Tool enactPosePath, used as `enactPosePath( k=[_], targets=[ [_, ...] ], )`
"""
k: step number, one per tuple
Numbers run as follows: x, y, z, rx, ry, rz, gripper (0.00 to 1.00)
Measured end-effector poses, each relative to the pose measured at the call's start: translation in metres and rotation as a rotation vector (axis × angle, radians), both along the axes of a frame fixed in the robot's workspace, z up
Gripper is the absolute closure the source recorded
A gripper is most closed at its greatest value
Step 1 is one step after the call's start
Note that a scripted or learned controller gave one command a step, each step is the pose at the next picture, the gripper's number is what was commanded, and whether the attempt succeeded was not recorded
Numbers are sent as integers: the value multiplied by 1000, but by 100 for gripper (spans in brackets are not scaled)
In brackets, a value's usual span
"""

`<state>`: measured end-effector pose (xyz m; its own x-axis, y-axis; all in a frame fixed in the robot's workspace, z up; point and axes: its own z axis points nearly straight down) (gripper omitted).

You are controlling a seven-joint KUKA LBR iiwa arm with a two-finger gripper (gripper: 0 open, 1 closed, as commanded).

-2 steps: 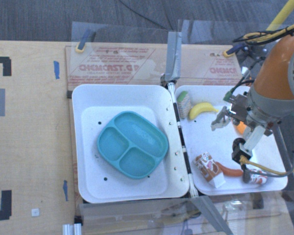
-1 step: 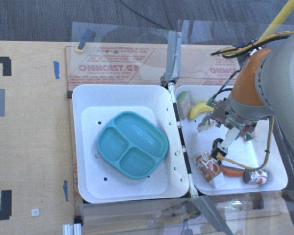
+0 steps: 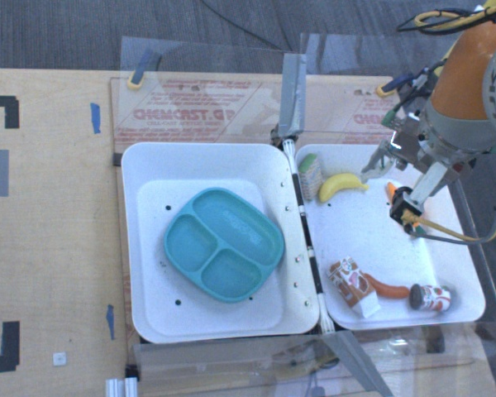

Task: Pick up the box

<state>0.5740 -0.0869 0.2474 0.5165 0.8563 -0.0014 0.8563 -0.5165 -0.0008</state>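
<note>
Now | my end effector (image 3: 382,159) hovers over the right bin's (image 3: 380,238) far side, beside the banana (image 3: 341,186); opening: cannot tell | box (image 3: 353,286) lies at near edge, just beside a sausage (image 3: 386,288) | I should approach squarely, clear of sausage.

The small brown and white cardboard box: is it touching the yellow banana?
Apart. The camera view shows bare white bin floor between the box and the banana.
</note>
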Motion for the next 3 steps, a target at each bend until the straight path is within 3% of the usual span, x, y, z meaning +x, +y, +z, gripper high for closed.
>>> enactPosePath(
  k=[1,2,3],
  targets=[
    [20,57,-64,2,5,90,0],
    [-14,-27,-119,1,2,91,0],
    [-11,-33,-82,0,-2,138,0]
  ],
)
